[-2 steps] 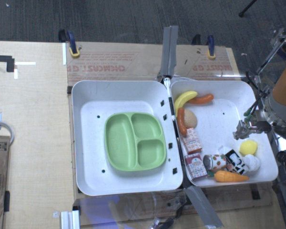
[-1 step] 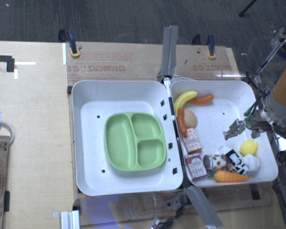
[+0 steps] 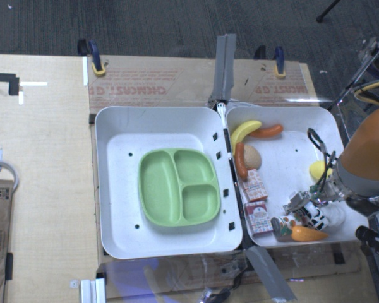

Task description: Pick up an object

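Camera view: the gripper (image 3: 297, 204) is low over the front of the right bin (image 3: 290, 153), at the edge of a tight cluster. Its metal tip is too small and too mixed with the clutter to read, so I cannot tell how far open it is, and nothing can be seen in its grasp.

The likeliest targets are right by it:
- a spotted pack (image 3: 316, 217), just beside the tip
- a carrot (image 3: 308, 234), in front of the pack and touching or nearly touching it
- a carton (image 3: 259, 218), to the left, near the bin's inner wall

Crowding is the main risk. Closing here may catch two things at once, or pinch only an edge so the piece slips out on the lift. The carrot is rounded and tapered and would probably roll or squirt aside under an off-centre squeeze. A push could also shove the cluster against the front wall, where it is harder to reach.

A lemon (image 3: 318, 169) lies behind the gripper near the arm, and a sweep of the wrist could knock it. A banana (image 3: 245, 131) and sausage (image 3: 270, 130) sit well apart at the back.

The left bin (image 3: 114, 169) holds a green plate (image 3: 179, 187), far from the action.
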